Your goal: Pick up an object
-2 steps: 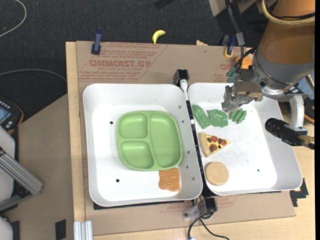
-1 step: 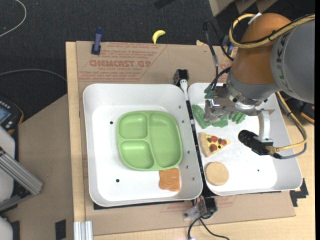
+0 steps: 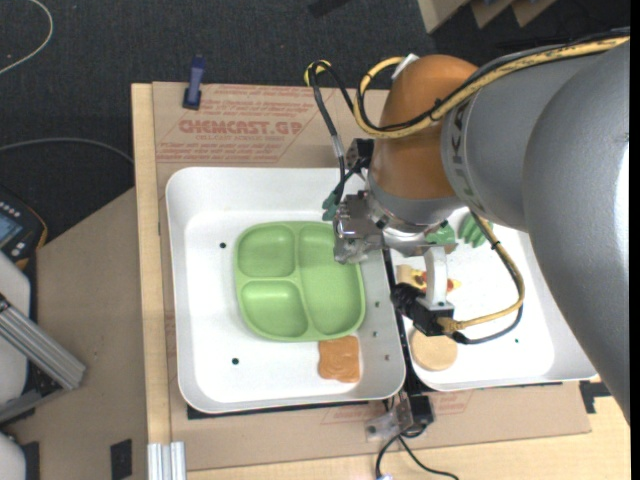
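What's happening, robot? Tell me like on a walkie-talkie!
Tool low over the right edge of the green divided plate, left bin. Nothing seen in its grasp. Orange piece lies below plate. Tan disc in right bin, arm overhead.

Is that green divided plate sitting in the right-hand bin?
No, the green divided plate lies in the left bin, with an orange piece just below it.
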Action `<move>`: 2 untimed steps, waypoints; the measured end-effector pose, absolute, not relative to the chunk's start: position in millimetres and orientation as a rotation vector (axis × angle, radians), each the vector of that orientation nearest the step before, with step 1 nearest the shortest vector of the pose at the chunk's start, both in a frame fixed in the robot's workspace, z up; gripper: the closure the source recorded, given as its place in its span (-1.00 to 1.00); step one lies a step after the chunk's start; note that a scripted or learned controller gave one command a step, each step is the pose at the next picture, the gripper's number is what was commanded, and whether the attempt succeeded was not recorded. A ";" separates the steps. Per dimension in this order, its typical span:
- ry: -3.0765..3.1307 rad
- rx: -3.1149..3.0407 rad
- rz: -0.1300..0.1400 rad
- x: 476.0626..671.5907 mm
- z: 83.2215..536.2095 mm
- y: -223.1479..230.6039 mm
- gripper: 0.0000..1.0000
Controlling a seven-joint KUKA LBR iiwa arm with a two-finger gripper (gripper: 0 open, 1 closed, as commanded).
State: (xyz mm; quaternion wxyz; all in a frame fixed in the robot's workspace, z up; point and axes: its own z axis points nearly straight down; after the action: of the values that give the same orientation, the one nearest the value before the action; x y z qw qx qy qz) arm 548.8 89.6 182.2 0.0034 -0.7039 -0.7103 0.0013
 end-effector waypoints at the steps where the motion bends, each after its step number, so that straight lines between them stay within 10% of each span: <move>1: -2.236 -2.223 -0.030 585.6 388.9 133.6 1.00; 2: -2.207 -2.223 0.023 572.7 184.0 58.7 1.00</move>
State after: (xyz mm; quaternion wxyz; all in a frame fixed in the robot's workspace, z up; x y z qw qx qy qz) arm 572.7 58.7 184.0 0.0046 -0.7097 -0.7045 0.0074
